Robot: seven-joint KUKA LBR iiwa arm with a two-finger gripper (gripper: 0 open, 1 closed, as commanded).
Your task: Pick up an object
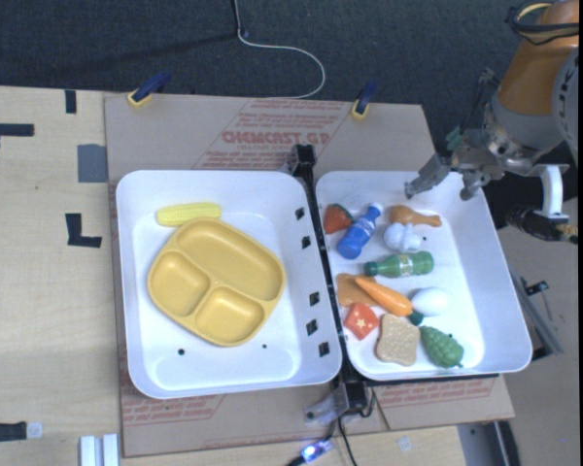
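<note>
Toy foods crowd the white plastic bin below-left of the claw, which hangs open, empty, above the far rim.

The gripper hangs over the far edge of the right bin, its fingers just above the chicken leg. The bottles, carrot, egg and bread slice lie nearer the camera than the fingers. The left bin, well left of the fingers, holds the divided plate, with the corn cob just behind it.
</note>
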